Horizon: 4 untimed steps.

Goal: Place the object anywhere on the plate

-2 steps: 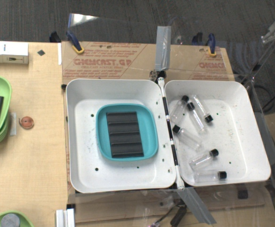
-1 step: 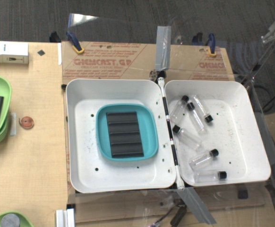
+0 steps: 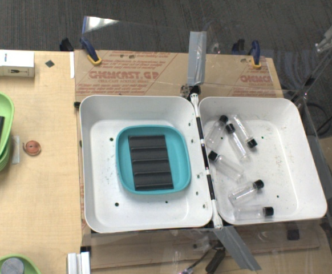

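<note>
Inside right bin (image 3: pixel 303 153), clear vials (image 3: pixel 238 135), perhaps six.

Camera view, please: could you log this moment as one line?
plate: teal, left bin, carries black ridged insert | vials: several clear, black-capped, right bin | task: not yet done

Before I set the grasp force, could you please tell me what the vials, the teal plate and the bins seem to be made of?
Vials: clear glass or plastic, see-through bodies with black caps; which one is unclear. Teal plate: likely moulded plastic, smooth with a soft sheen, with a dark ribbed insert, perhaps rubber. Bins: white plastic, matte, slightly scuffed.
</note>
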Each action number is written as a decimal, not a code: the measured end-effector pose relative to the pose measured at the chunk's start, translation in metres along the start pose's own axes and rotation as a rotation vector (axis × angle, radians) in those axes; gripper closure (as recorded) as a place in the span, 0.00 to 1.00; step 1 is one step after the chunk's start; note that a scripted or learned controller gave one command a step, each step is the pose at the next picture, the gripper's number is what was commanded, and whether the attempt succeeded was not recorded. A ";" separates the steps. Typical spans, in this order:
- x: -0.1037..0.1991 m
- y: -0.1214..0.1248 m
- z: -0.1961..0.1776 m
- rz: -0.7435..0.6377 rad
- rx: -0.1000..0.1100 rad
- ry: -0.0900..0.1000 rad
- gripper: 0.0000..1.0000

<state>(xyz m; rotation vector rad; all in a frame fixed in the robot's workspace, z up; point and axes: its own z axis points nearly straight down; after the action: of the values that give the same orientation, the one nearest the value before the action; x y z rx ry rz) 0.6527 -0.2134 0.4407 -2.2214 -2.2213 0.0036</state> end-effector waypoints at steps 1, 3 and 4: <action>0.000 0.000 0.000 0.000 0.000 0.000 0.00; 0.000 0.000 0.000 0.000 0.000 0.000 0.00; 0.000 0.000 0.000 0.000 0.000 0.000 0.00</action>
<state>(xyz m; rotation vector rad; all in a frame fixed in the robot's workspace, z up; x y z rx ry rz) 0.6527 -0.2134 0.4407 -2.2214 -2.2213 0.0036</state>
